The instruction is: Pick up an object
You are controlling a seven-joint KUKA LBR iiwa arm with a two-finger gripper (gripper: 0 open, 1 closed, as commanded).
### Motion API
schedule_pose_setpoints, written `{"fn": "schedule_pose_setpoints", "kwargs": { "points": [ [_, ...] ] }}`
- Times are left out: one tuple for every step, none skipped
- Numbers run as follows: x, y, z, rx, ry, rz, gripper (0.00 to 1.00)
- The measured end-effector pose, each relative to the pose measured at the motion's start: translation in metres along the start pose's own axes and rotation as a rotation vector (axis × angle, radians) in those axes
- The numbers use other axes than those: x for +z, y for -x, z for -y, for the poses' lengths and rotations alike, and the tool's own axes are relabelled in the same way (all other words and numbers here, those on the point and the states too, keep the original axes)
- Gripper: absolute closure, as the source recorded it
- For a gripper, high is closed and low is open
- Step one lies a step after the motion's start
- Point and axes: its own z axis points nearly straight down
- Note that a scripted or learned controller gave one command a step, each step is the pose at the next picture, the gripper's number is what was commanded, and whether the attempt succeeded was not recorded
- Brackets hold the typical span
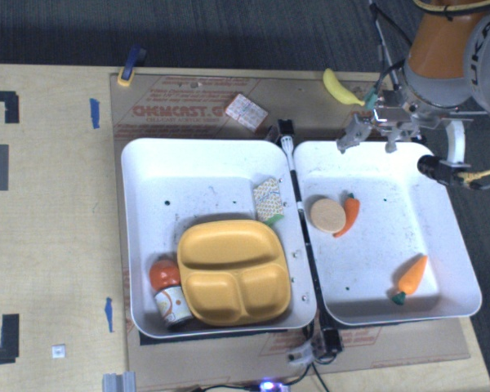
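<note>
My gripper (367, 144) hangs over the far edge of the right bin (449, 243). It is open, its two fingers spread apart with nothing between them. In that bin a round tan disc (327, 216) lies near the left wall, and a small orange carrot (351, 211) touches its right side. A larger carrot (412, 276) rests toward the near right corner. All three sit well below the gripper in the view, apart from it.
The left bin (147, 186) holds a yellow divided tray (233, 269), a red and white can (167, 288) and a patterned packet (268, 198). On the cardboard behind the bins lie a yellow banana (341, 88) and a patterned card (245, 111).
</note>
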Motion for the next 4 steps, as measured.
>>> {"fn": "schedule_pose_setpoints", "kwargs": {
  "points": [
    [0.133,0.016,0.058,0.001,0.002,0.001,0.00],
    [0.123,0.016,0.058,0.002,0.005,0.001,1.00],
    [0.030,-0.055,0.076,-0.001,0.003,0.000,1.00],
    [0.020,-0.055,0.075,0.000,0.005,0.000,1.00]
  ]
}}
